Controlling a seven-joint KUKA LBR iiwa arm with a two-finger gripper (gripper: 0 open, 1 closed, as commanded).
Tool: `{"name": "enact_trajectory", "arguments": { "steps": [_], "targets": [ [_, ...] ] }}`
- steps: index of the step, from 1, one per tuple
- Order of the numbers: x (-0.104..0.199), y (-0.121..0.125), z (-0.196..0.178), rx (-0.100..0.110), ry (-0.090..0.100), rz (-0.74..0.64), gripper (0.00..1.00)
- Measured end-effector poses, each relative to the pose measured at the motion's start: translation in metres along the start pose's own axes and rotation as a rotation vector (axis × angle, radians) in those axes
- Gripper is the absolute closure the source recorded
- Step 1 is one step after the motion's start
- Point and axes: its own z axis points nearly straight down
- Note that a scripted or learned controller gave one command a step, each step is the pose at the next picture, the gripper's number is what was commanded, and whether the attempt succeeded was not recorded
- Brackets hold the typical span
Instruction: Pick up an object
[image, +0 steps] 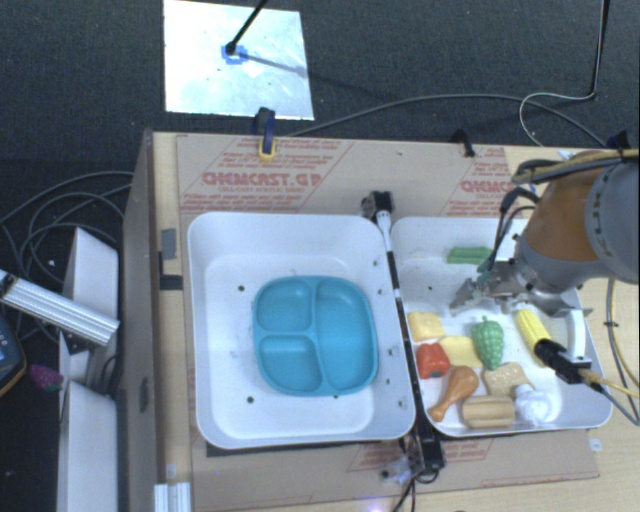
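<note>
The right bin (412, 250) holds several toy foods: a green strip (467, 255), a yellow wedge (425, 325), a red pepper (432, 360), a green bumpy vegetable (489, 342), a yellow corn cob (529, 325), a drumstick (454, 388), a tan bread piece (504, 379), a brown roll (487, 411) and a white lump (536, 405). My gripper (481, 291) hangs low over the bin's middle, just above the green vegetable and below the green strip. Nothing is seen held in it.
The left bin (225, 250) holds a blue divided plate (315, 335). A black clip (380, 207) sits on the wall between the bins. The orange-banded arm (565, 225) covers the right bin's far right corner, and cables run beside it.
</note>
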Motion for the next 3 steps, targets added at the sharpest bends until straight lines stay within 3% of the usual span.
{"name": "enact_trajectory", "arguments": {
  "steps": [1,2,3],
  "targets": [
    [-0.003,-0.054,0.011,0.003,0.001,0.001,0.00],
    [-0.003,-0.053,0.000,0.000,0.000,0.001,1.00],
    [0.148,0.009,-0.091,0.000,0.004,-0.004,1.00]
  ]
}}
